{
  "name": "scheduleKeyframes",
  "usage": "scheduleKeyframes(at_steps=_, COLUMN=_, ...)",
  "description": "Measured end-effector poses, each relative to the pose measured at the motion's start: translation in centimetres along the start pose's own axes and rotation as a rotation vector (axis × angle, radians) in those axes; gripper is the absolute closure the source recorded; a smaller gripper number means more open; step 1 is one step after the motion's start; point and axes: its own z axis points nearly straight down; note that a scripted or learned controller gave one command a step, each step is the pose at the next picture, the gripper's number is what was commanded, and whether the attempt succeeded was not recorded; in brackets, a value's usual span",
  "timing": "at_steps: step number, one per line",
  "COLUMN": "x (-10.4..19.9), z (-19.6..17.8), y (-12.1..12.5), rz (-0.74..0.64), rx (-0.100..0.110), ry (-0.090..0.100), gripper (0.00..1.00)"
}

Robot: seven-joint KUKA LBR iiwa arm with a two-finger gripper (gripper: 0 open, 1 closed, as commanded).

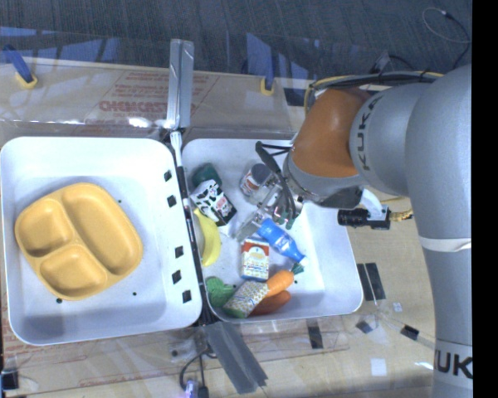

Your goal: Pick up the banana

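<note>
Two white bins sit on the bench; nearest in the right bin (340, 293), a carrot (280, 281) and small carton (255, 260). Banana (207, 237) hugs its left wall. Gripper (270, 208) hovers beside it, fingers hard to tell. "KUKA" lettering marks the arm (432, 139).

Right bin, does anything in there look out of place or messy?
Nothing looks spilled or broken. The items are simply jumbled toward the right bin's left side, and the banana is wedged against the dividing wall, partly under the cow-patterned carton.
</note>
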Motion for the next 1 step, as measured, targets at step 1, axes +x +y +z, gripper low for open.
scheduleKeyframes(at_steps=1, x=1.07, z=-0.14, y=4.69, rz=0.032, rx=0.004, ry=-0.004, gripper=0.0)
